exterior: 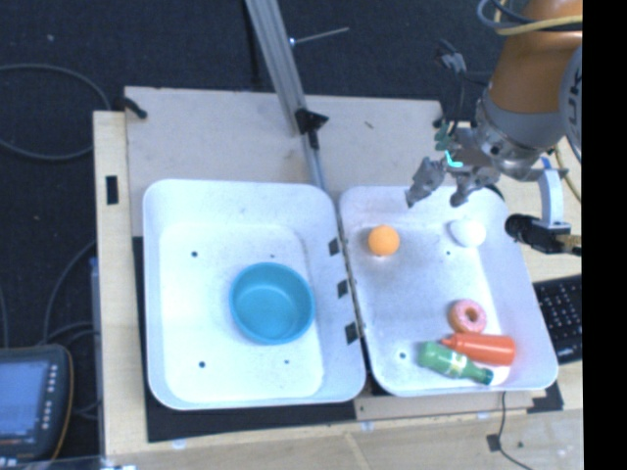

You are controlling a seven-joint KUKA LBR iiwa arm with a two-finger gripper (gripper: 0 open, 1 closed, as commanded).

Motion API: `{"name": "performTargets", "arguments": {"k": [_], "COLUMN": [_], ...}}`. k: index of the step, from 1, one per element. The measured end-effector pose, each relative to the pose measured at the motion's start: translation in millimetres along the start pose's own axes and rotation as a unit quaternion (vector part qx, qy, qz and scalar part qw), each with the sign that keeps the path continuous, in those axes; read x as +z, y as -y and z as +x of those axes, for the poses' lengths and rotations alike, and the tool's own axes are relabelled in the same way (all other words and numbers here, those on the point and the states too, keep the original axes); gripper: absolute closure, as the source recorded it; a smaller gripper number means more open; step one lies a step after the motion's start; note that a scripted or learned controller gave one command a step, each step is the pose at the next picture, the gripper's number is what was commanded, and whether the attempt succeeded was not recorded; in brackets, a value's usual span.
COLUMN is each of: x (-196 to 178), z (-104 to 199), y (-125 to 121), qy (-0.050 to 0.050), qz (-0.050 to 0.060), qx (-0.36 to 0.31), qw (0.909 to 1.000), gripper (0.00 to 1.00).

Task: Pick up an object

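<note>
Bench with two white bins, one blue bowl, one orange ball, gripper spread apart, holding nothing.

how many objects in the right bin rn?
5 in the right bin: orange ball near its left wall, white object at the far right, pink donut, orange carrot-like piece and green bottle clustered at the near edge.

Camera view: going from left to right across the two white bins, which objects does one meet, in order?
Blue bowl → orange ball → green bottle → white ball.
</note>
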State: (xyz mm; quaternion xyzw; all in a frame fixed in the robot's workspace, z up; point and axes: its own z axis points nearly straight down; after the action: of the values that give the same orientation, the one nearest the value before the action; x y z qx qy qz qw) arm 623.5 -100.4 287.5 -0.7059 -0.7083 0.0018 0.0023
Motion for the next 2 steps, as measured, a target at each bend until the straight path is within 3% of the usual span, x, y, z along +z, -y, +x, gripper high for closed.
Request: {"name": "performTargets", "arguments": {"k": [1,2], "x": [-4,38], "z": [0,-1], "y": [-1,0], "qy": [0.0,0.002], "qz": [-0.004,-0.001], "qx": [0.0,0.003], "qw": [1.0,1.0], "gripper": [0.0,0.0]}}
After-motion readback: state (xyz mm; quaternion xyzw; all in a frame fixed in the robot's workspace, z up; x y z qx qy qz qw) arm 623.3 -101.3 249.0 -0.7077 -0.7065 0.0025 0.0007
